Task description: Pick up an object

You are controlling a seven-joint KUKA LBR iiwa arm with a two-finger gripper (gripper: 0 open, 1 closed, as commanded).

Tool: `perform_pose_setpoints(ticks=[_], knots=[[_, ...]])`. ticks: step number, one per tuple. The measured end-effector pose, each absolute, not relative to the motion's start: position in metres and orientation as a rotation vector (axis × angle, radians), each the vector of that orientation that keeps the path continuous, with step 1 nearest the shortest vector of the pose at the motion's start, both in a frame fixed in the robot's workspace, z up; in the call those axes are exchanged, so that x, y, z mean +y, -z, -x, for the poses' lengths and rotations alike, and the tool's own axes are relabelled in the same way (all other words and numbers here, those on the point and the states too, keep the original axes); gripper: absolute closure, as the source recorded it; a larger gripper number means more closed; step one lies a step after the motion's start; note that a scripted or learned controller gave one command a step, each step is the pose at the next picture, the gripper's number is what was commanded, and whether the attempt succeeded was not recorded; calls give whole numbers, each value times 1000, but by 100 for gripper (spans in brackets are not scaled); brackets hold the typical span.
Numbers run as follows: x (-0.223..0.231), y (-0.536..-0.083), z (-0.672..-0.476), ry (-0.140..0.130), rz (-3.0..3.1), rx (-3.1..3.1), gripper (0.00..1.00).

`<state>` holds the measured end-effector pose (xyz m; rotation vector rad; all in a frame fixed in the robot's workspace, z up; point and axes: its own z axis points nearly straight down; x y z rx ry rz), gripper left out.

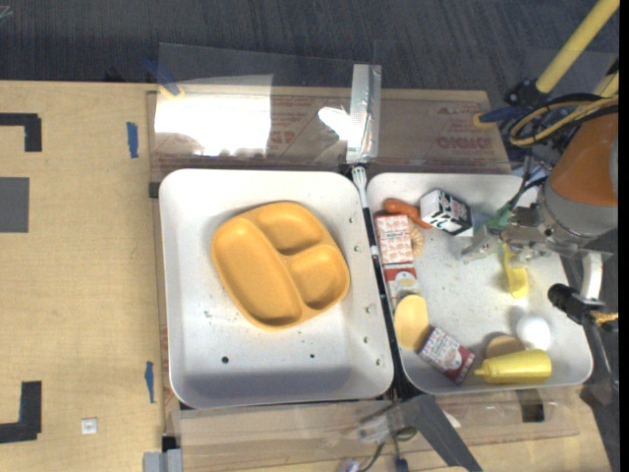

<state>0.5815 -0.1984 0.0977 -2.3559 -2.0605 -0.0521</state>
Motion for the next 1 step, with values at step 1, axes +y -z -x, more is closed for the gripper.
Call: perform_pose_setpoints(ticks=[1], knots=[[-203,-91,-594,29,2348,-2091,0]])
